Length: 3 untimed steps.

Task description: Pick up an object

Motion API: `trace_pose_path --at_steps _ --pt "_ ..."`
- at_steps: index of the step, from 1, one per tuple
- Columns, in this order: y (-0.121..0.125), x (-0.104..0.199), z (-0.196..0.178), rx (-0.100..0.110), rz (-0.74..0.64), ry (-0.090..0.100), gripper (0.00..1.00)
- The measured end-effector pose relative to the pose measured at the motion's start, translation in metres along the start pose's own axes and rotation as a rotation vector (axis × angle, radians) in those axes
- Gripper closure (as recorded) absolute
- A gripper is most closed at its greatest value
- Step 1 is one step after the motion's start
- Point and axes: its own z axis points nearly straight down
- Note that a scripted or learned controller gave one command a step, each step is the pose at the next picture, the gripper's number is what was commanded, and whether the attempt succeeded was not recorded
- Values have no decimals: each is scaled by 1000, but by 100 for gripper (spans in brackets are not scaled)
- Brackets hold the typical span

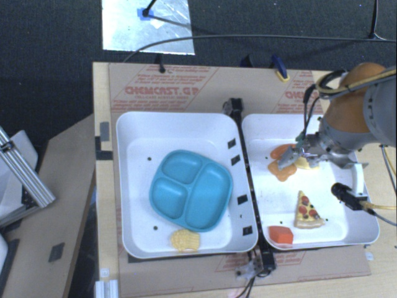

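Note:
My gripper [290, 159] reaches in from the right and hangs low over the upper left part of the right bin [356, 228]. Right under and beside it lies an orange toy food piece [280, 170], with another orange bit [280, 149] just behind it. A pale yellow piece [304, 164] peeks out at the gripper's right side. Whether the gripper touches any of them is not clear. A toy pizza slice [306, 211] lies nearer the front of that bin, and a red-orange block [281, 234] sits at its front left corner.
The left bin [136, 166] holds a blue divided plate [190, 190] and a yellow corn-like piece [185, 240] at its front edge. A black divider [243, 166] runs between the bins. The arm's black cable fitting [345, 195] overhangs the right bin's right side.

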Motion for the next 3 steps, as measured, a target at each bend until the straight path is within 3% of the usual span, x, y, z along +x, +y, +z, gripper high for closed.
trace_pose_path --at_steps 1,2,3 --pt "2 0 28 -6 1 0 0" --pt "5 0 14 -16 0 -2 100" --pt "9 -10 -41 -9 0 -3 100"
